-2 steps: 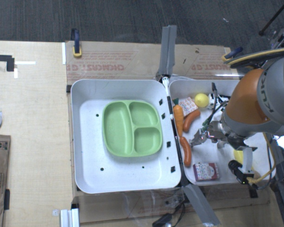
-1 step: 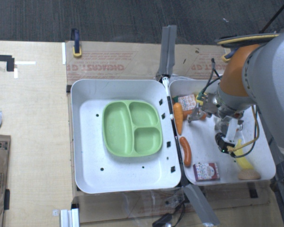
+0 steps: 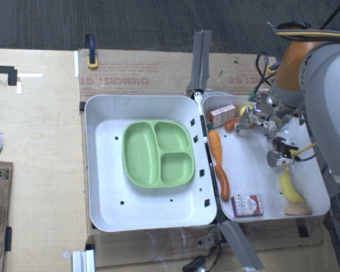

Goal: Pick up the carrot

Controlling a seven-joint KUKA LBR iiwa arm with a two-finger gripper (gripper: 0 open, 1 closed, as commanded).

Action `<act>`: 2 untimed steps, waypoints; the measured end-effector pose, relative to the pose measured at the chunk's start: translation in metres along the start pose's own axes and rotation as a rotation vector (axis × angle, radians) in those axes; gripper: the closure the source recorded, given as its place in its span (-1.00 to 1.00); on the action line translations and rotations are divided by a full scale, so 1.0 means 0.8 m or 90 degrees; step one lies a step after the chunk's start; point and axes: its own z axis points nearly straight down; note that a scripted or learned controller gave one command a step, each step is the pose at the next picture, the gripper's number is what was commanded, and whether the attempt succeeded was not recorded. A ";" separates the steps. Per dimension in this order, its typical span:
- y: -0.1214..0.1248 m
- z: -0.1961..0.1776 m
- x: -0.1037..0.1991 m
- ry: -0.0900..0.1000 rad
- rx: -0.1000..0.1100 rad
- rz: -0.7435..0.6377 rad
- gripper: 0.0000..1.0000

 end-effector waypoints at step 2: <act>-0.071 -0.093 0.027 0.005 -0.026 0.135 1.00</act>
